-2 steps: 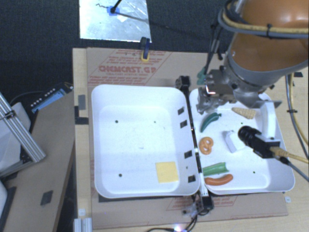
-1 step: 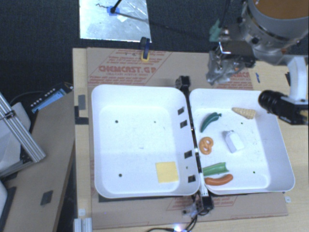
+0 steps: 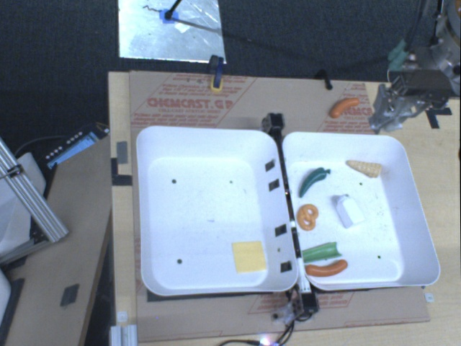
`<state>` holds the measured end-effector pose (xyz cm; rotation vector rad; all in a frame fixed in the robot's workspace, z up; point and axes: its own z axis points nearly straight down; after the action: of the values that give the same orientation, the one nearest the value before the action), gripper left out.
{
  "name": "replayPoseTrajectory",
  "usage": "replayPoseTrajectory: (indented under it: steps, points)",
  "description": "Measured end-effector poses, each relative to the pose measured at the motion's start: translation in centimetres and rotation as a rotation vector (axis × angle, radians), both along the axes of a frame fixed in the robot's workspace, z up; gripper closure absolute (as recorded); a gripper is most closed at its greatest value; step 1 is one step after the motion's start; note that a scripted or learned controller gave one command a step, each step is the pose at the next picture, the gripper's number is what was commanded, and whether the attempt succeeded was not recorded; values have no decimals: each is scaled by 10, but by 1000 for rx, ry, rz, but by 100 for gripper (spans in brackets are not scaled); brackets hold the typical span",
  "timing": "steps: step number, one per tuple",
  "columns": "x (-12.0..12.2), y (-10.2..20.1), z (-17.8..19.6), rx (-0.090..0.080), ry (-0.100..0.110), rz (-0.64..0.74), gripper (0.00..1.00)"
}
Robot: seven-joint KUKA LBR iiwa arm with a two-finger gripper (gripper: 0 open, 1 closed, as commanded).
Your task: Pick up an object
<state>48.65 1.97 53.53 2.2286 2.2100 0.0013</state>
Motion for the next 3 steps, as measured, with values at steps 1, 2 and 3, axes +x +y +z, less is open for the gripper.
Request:
replayPoseTrajectory:
  steps: [1,2,3]
  points:
    - [-2,-13,-273,1,17,8,100]
    - [2,9,-104,4,-20,15,100]
    - [0,25,0,4,-13,14,100]
